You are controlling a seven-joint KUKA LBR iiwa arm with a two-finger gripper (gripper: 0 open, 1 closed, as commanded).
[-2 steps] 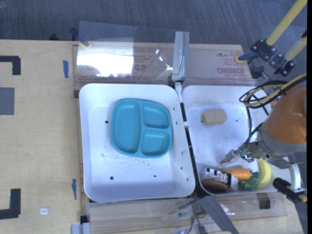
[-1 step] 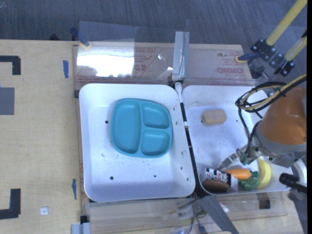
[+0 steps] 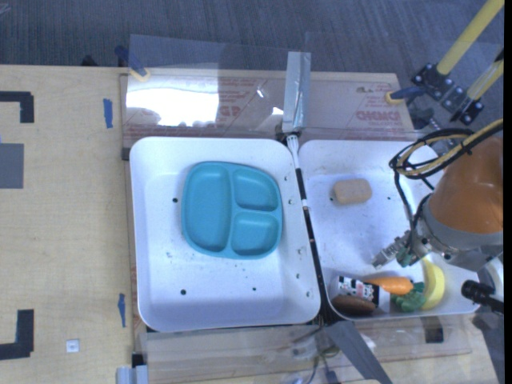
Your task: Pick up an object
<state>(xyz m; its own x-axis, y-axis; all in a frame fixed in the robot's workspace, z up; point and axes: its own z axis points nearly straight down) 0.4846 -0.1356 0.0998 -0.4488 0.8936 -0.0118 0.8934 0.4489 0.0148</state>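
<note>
The right bin [image 3: 356, 234] holds a tan, bread-like lump [image 3: 351, 191] near its back. Along its front edge lie an orange carrot [image 3: 390, 283] with a green top [image 3: 410, 300], a yellow banana [image 3: 434, 285], a small black-and-white packet [image 3: 357, 286] and a dark brown piece [image 3: 353, 303]. My gripper [image 3: 394, 254] hangs low over the right bin, just above and behind the carrot, with the orange-banded wrist [image 3: 472, 198] to its right. No object is visibly held by it.
A blue divided plate [image 3: 232, 210] lies in the middle of the left bin [image 3: 152, 238]. A ridge [image 3: 302, 214] separates the two bins. Cables [image 3: 416, 154] loop above the wrist at the right bin's far right corner.
</note>
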